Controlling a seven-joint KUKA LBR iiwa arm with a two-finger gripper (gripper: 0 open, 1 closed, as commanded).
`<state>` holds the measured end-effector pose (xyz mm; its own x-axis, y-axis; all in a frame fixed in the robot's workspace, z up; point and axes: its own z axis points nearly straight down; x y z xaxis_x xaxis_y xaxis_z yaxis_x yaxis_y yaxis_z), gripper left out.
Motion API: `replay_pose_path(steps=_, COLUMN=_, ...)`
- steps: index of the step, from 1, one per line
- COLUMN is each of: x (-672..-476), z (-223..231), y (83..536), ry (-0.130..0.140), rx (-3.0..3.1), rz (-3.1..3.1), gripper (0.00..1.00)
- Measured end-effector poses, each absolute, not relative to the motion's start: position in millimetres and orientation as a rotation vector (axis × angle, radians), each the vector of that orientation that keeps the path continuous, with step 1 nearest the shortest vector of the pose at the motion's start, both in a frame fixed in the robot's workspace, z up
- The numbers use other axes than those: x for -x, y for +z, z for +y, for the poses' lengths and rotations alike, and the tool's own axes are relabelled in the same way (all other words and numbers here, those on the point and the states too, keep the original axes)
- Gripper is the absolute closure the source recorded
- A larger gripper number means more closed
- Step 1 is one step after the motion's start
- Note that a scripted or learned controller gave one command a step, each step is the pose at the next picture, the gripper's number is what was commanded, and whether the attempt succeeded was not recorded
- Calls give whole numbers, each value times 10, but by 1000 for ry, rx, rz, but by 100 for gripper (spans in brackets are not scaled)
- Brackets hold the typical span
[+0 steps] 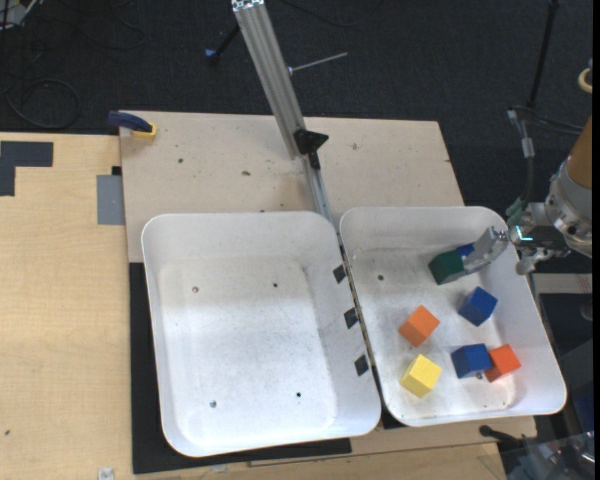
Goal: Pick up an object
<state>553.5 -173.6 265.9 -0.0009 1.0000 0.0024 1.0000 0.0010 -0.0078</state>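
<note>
My claw (487, 247) hangs at the right bin's (550, 368) far right edge, touching the green block (446, 265) (finger gap impossible to judge); I should centre over it before closing.

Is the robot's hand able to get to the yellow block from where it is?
Probably yes. The yellow block sits apart from the other blocks with nothing over it, and the hand is already above the same right bin.
</note>
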Motion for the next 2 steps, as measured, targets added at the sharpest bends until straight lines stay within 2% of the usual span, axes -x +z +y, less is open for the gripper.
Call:
replay_pose_path(steps=1, x=-5541, z=-1742, y=2683, ry=2, rx=2220, rz=-2218, gripper=0)
replay_pose_path(steps=2, x=-5475, z=-1820, y=2170, ry=7, rx=2217, rz=-2215, gripper=0)
